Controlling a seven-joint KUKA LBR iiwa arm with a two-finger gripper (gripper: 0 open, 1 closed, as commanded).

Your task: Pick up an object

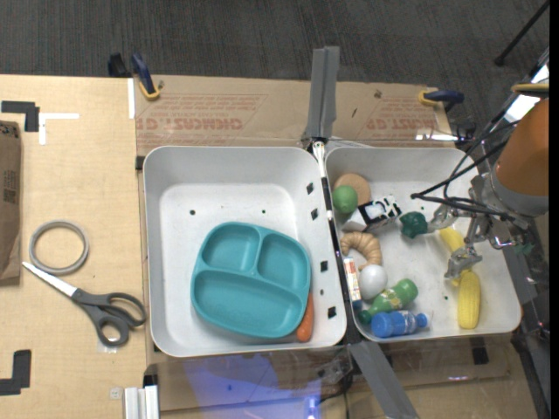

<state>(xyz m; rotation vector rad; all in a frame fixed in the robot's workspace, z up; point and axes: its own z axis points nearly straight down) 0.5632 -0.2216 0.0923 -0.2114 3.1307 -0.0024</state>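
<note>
My pincer (461,264) is hanging over the right bin (419,160) by the corn (469,298), can't tell if it's apart or together.

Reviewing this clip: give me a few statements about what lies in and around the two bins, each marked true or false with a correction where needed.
1. A teal divided plate lies in the left bin. True.
2. The yellow corn cob lies in the left bin. False: it lies in the right bin, near its right wall.
3. Scissors lie on the bench to the left of the bins. True.
4. The blue bottle stands upright at the far end of the right bin. False: it lies on its side at the near edge.
5. An orange carrot lies by the plate's near right edge. True.
</note>
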